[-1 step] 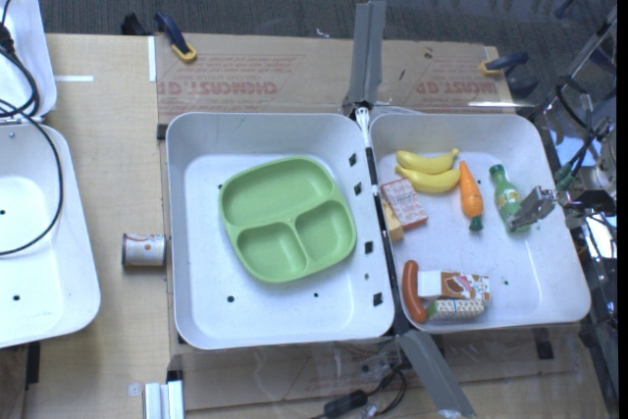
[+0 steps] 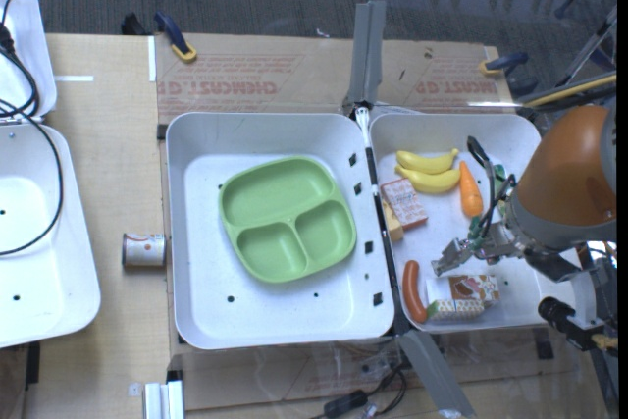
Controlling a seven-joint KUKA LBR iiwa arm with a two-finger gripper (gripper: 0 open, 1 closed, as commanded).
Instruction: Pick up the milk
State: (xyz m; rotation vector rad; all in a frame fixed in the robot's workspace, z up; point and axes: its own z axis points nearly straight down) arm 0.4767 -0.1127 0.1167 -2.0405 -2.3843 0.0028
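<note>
The milk [image 2: 465,296] is a small white carton with red and brown print. It lies on its side near the front edge of the right bin [image 2: 510,128]. My gripper [image 2: 453,257] hangs low over that bin, just behind and slightly left of the carton, with its tip close above the bin floor. Nothing is visibly held in it. The grey arm with its orange band [image 2: 569,177] covers the bin's right side.
A red sausage [image 2: 413,290] lies left of the milk. A pinkish box [image 2: 403,204], two bananas [image 2: 428,170] and a carrot [image 2: 470,192] sit further back. The left bin [image 2: 186,211] holds a green divided plate [image 2: 287,219]. A small can [image 2: 143,250] lies on the bench.
</note>
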